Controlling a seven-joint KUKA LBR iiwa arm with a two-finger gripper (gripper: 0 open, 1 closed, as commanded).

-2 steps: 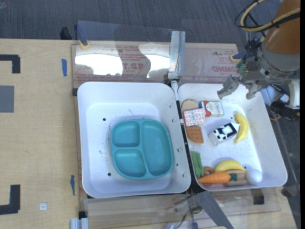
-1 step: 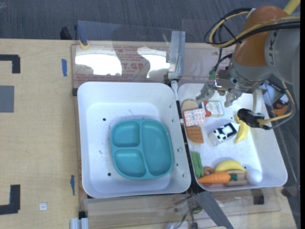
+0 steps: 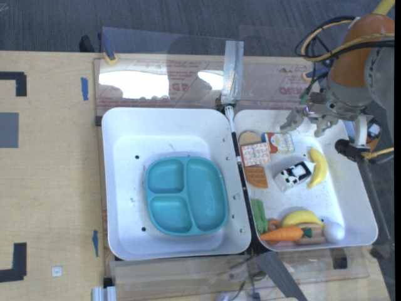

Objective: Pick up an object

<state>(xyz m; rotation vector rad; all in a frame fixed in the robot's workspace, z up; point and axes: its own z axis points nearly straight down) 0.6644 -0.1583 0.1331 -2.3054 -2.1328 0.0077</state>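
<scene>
Objects crowd below the tool, whose prongs look spread and empty; descending onto the carton could jostle neighbours.

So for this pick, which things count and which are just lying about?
Job: gripper above the right bin; pickable items there: bananas, carrot, cow-print toy, carton, egg.
Lying about: left bin, teal tray, blue tape.
</scene>
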